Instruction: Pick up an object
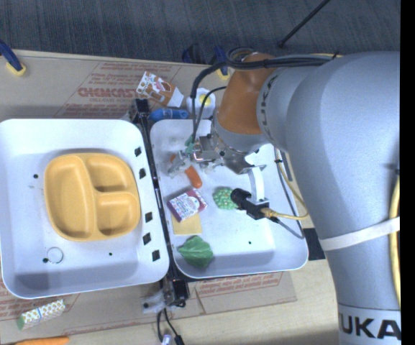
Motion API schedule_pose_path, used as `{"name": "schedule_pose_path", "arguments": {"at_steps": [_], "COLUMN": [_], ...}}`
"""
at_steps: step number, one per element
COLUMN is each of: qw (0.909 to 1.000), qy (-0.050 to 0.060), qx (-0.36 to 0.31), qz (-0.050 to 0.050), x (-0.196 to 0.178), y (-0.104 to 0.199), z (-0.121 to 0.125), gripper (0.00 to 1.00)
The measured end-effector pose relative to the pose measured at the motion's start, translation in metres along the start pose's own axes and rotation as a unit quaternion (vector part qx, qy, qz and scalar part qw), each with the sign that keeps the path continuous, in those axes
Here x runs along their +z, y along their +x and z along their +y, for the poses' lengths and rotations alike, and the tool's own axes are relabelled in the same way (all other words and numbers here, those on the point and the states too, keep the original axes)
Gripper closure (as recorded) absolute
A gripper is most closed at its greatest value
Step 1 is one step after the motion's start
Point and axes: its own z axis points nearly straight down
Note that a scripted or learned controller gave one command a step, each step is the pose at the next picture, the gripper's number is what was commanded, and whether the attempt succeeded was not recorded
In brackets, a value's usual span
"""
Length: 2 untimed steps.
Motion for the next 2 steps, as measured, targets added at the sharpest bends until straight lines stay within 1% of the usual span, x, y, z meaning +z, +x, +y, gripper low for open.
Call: {"name": "schedule_pose_path", "arguments": {"at_steps": [1,2], "qw": [1.0,0.9903], "qy": [0.0,-0.002], "qx": [-0.003,-0.139], "qz": [-0.001,-0.001], "x": [-0.011,-0.117], "y": [0.0,0.049], "z": [0.001,-0.007], "gripper": [1.0,1.0]}}
